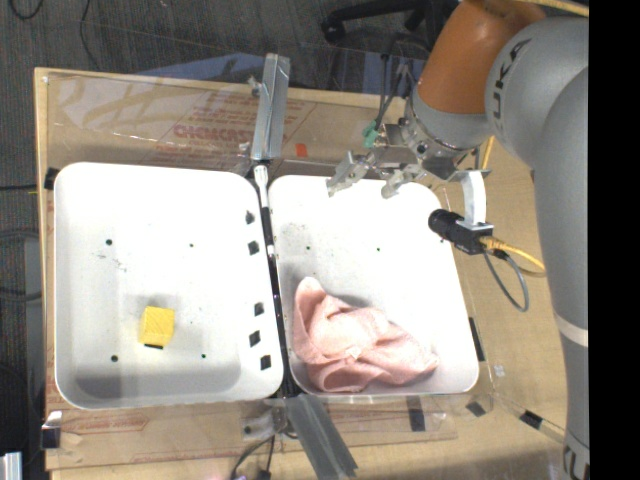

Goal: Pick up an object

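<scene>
Pincer (366, 177): fingers spread apart, holding nothing, poised over the far edge of the right bin (440, 298).
Pink cloth (357, 345): crumpled in the right bin's near part.
Yellow block (157, 326): in the left bin (90, 218).

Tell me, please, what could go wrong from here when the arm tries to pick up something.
The pink cloth lies crumpled against the near wall of the right bin, so the fingers may pinch only a fold and it could slip out. The yellow block is small and sits in the left bin, far from the gripper, which is above the right bin's far edge; a slightly off descent could miss it.
</scene>
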Controlling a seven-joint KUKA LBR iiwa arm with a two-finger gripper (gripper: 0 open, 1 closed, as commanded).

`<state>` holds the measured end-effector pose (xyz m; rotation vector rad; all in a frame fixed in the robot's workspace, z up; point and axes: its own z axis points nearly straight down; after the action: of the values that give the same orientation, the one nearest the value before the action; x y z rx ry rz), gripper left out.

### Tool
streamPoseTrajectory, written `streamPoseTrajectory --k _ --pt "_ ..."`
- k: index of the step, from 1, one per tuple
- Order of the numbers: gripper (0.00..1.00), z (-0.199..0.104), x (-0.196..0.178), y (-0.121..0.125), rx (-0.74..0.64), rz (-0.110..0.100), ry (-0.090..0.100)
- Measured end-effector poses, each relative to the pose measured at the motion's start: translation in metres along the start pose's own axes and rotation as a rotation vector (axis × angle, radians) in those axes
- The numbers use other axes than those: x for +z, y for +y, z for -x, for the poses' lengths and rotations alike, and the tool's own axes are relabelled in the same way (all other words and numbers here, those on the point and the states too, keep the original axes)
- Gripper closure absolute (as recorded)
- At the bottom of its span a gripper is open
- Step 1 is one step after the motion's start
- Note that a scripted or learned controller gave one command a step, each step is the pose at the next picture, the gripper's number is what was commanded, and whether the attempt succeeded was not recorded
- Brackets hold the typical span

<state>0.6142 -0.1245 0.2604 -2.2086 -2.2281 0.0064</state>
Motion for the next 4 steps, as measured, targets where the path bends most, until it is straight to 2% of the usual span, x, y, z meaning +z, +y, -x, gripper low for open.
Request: streamPoseTrajectory --k 1,2,3,4 --pt "0.0 -0.022 0.167 -0.028 -0.067 0.001 -0.01" --pt "1.0 -0.025 0.157 -0.027 -0.075 0.002 -0.005" --pt "1.0 -0.015 0.065 0.007 0.148 0.003 0.0" --pt "1.0 -0.016 0.055 0.007 0.142 0.0 0.0"
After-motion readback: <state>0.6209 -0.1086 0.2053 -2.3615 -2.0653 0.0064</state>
